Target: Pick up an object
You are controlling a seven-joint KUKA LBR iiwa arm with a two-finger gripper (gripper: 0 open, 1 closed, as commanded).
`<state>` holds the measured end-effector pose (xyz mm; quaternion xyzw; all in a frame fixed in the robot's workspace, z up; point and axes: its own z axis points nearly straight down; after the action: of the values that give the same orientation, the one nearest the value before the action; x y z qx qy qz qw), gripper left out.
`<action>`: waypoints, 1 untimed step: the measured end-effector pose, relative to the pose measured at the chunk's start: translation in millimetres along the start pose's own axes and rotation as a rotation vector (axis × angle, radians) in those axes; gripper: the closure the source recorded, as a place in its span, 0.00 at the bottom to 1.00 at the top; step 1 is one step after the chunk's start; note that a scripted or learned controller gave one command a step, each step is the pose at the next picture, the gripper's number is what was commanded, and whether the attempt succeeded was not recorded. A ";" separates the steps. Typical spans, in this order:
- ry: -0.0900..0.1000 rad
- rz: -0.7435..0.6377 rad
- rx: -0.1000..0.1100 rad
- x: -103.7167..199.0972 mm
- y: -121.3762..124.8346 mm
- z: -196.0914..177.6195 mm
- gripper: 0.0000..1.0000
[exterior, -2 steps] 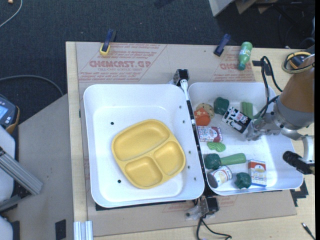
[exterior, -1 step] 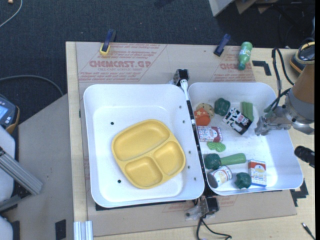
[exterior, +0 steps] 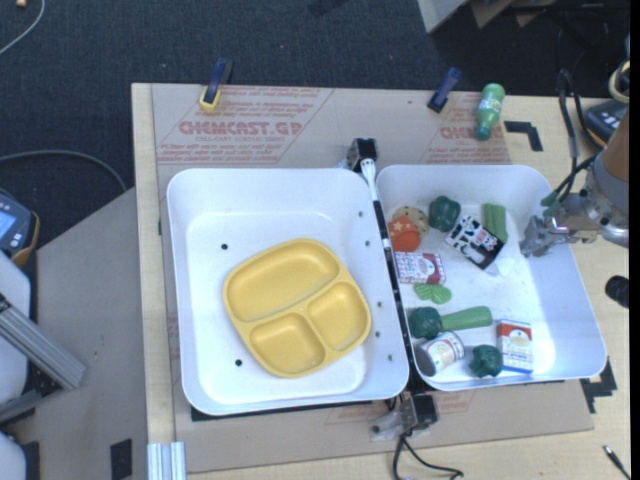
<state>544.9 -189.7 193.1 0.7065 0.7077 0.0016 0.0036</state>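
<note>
Camera view: end effector (exterior: 537,236) hovered at right bin's (exterior: 566,313) right edge, aperture impossible to tell, nothing seen between tips. Objects clustered in right bin: black-white cow-pattern toy (exterior: 475,240), red-white carton (exterior: 516,346), small can (exterior: 443,351). Yellow tray (exterior: 296,306) in left bin (exterior: 200,228). "CHEMCAST" printed on table (exterior: 250,128) board.

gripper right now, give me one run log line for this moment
gripper: over right bin right side, nothing visibly held | nearest: black-and-white toy | yellow tray: left bin
</note>
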 end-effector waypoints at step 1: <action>0.000 0.000 0.001 -0.3 1.6 -34.1 1.00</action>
<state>546.2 -189.9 227.2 0.7067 0.7075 0.0011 0.0031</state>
